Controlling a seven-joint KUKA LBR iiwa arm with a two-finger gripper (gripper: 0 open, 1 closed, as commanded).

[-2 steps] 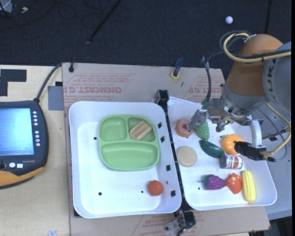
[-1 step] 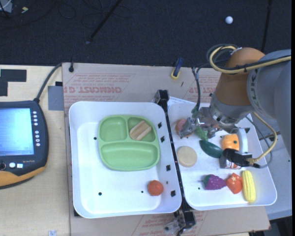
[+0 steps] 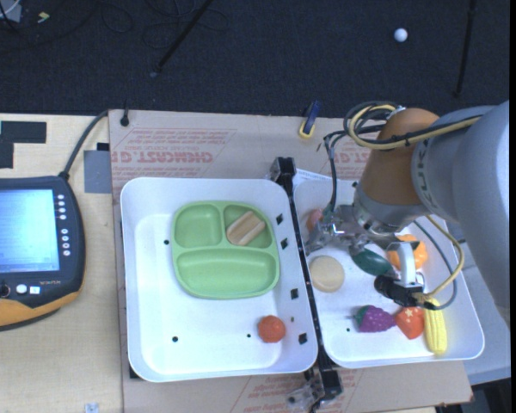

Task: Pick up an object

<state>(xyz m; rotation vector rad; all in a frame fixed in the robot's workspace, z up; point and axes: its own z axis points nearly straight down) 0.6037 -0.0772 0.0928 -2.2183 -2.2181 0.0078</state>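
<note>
Objects lying in both white bins. In the right bin (image 3: 473,338): tan round disc (image 3: 327,274) near the dividing wall, no clear long axis; dark green piece (image 3: 372,261) just right of it, long axis slanting from upper left down to lower right; orange piece (image 3: 410,252) beyond that, partly hidden by cabling; purple grape bunch (image 3: 374,319) along the near side, pointing left; red piece (image 3: 409,323) touching or almost touching the yellow corn cob (image 3: 436,332), whose long axis runs near to far, almost straight up the view. In the left bin (image 3: 146,317): green divided plate (image 3: 225,269) with a tan block (image 3: 245,227) in its upper right compartment, tilted on a diagonal, lower left to upper right; red tomato (image 3: 272,328) alone near the front right corner.

Bins side by side on a pale tabletop (image 3: 34,360), over brown cardboard (image 3: 181,149) with red print. Teach pendant (image 3: 26,239) at far left, screen lit, cable leading off behind. Blue and yellow clamp (image 3: 309,120) at the cardboard's far edge. Beyond, dark floor with loose cables and a small white ball (image 3: 401,34).

Reaching in from the right, grey arm (image 3: 464,170) bent down over the right bin, orange band (image 3: 396,166) above the wrist, yellow and black cables looped around it. End effector (image 3: 334,225) low over the far left part of the right bin, just above the tan round disc and beside the dark green piece. Spread or pressed together: cannot tell. Nothing seen gripped.
</note>
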